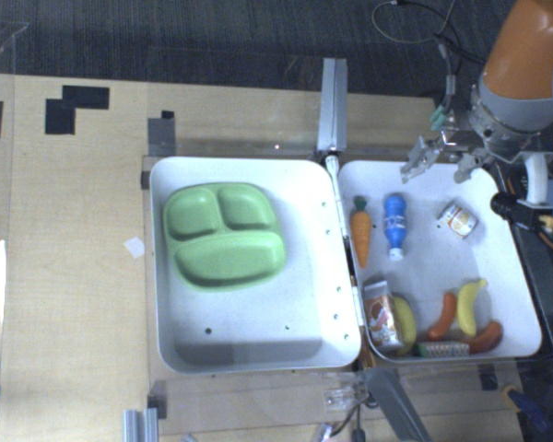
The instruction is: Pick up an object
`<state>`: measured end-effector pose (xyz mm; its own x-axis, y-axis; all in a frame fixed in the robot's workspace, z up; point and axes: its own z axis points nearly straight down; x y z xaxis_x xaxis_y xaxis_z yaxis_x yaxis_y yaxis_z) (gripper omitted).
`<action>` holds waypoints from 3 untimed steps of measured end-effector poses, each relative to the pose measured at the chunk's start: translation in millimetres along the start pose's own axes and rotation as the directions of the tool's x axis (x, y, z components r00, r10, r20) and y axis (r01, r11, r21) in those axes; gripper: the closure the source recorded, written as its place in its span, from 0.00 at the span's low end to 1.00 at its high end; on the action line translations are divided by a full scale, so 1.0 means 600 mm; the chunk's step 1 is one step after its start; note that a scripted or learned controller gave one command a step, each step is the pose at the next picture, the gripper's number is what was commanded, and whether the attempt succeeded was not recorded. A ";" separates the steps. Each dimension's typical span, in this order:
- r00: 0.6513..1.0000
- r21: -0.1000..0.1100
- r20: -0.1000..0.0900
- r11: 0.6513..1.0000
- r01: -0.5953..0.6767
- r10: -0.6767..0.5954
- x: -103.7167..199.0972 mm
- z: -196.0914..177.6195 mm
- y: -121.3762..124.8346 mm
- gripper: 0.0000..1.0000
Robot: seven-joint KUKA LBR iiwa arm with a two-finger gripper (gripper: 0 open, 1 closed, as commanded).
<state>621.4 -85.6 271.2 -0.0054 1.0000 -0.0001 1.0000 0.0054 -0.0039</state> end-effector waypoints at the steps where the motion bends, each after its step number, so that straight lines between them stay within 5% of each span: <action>1: 0.994 -0.004 0.000 0.994 -0.107 0.107 -0.013 -0.174 -0.006 0.00; 2: 0.995 -0.003 0.002 0.995 -0.099 0.099 -0.011 -0.188 -0.004 1.00; 3: 0.998 -0.004 0.001 0.998 0.063 -0.063 0.055 -0.270 0.046 1.00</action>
<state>649.5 -52.5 433.0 -0.0680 0.9977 -0.0008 0.9977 0.0680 0.0005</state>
